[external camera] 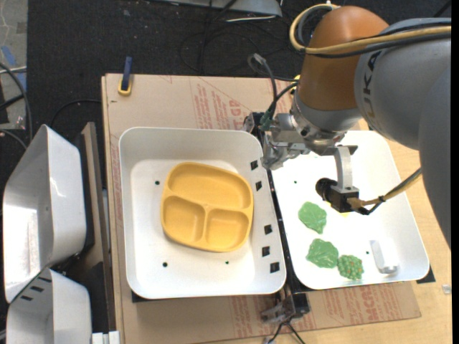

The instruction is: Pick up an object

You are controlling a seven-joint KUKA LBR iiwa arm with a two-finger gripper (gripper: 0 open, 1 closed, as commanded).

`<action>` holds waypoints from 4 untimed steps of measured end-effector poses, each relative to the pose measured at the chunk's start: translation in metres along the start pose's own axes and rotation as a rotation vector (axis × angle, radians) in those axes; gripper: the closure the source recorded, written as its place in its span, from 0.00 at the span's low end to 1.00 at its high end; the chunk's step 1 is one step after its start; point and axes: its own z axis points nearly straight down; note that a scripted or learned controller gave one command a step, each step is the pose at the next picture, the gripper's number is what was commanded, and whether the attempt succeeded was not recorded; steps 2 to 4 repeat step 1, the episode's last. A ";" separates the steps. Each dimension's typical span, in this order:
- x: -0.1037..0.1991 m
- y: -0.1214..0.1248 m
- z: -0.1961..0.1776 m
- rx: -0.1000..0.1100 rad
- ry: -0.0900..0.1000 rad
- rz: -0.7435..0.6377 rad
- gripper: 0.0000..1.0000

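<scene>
Yellow plastic marks the clearest landmark in the camera view: a yellow divided plate (206,206) lying flat in the middle of the left bin (128,170). To the right of the plate, across the two rims that meet, is the right bin (391,185), and every other loose thing lies there. A green lump (313,217) is the nearest to the plate. A second green lump (323,253) and a knobbly green piece (350,266) are further right and lower, and a small pale piece (384,258) is furthest from the plate.

The gripper (287,147) hangs just right of the plate's upper right corner, over the near edge of the right bin. The wrist hides it, so I cannot tell whether it is wide or narrow, and nothing is seen in its hold. I judge the pick not yet done. Every candidate rests on a bin floor, so the reach, the grasp and the lift all remain.

Red printing runs across the cardboard sheet (179,99) under the bins, above the plate, but it is too faint and skewed to read. Dark letters on the grey arm (401,84) are cut off and not legible in full.
</scene>
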 end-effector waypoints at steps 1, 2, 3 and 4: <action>0.051 -0.012 0.001 0.003 0.000 0.000 1.00; 0.051 -0.012 0.001 0.003 0.000 0.000 1.00; 0.051 -0.012 0.001 0.003 0.000 0.000 1.00; 0.051 -0.012 0.001 0.003 0.000 0.000 1.00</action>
